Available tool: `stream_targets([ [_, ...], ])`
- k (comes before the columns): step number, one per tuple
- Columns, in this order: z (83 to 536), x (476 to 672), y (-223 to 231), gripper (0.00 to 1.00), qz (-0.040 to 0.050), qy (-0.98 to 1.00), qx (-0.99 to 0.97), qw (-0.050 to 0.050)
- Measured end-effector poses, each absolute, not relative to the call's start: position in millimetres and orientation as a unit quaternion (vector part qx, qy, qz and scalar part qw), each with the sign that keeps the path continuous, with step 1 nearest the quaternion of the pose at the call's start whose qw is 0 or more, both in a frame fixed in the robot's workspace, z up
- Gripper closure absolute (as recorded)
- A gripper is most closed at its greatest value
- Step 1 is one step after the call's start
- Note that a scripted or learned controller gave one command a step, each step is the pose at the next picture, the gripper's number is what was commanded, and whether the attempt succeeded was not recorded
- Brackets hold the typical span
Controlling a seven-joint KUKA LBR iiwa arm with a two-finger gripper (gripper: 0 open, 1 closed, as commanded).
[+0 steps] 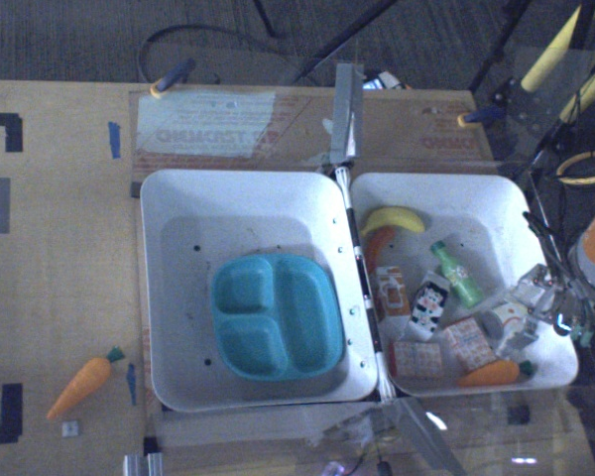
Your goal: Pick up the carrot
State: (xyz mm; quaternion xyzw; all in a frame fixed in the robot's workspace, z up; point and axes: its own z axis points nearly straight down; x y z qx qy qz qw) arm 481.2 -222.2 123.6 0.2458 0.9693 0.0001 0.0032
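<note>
An orange carrot with a green top lies in the front right corner of the right bin, its tip pointing left. A second carrot lies on the wooden bench, outside the left bin and near the front left. My gripper hangs over the right side of the right bin, a little behind and to the right of the carrot in the bin. It hovers beside a small white cup-like item. I see nothing held in it.
The right bin also holds a banana, a green bottle, a black-and-white carton, a small jar and flat printed packs. A blue divided plate sits in the left bin.
</note>
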Motion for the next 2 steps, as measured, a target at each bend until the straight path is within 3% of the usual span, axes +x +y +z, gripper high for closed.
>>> stream_targets([
  [1, 237, 481.2, -224, 0.0, -0.0003, 0.992, 0.126, 0.004],
  [2, 179, 480.8, -223, 0.0, 0.0003, 0.999, -0.049, 0.002],
])
